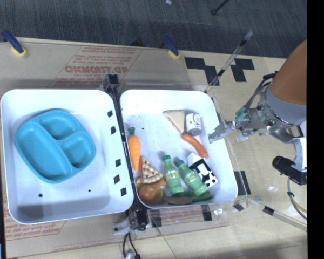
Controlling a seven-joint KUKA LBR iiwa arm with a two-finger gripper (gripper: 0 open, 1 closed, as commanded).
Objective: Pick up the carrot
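Fingers: gripper [222,130] sits at the right bin's right rim, off to the side of the food; jaw state — can't tell, too small and blurred. Nothing visibly between them. Behind it the grey wrist w/ orange band comes in from the right.

Right bin [151,99] contents, nearest first: sausage [195,144] just inside the rim, small can [194,123] and sandwich wedge [175,118] above it, black-and-white carton [204,174], two green bottles [182,179], pizza slice [148,170], a brown roll-like item at the front edge.

Carrot [134,150]: far left of that bin, lying lengthwise along the divider wall, green top pointing away from the front, tip near the pizza slice. Well apart from the gripper — whole bin width to cross.

Handling, judged: prob. light, rigid toy plastic, smooth and tapered, so likely to slip toward the thin end. Best grip across the thick upper-mid body, jaws closing across its width. Wall is close on the left, little clearance for that finger.

Left bin holds a blue divided plate [54,143].
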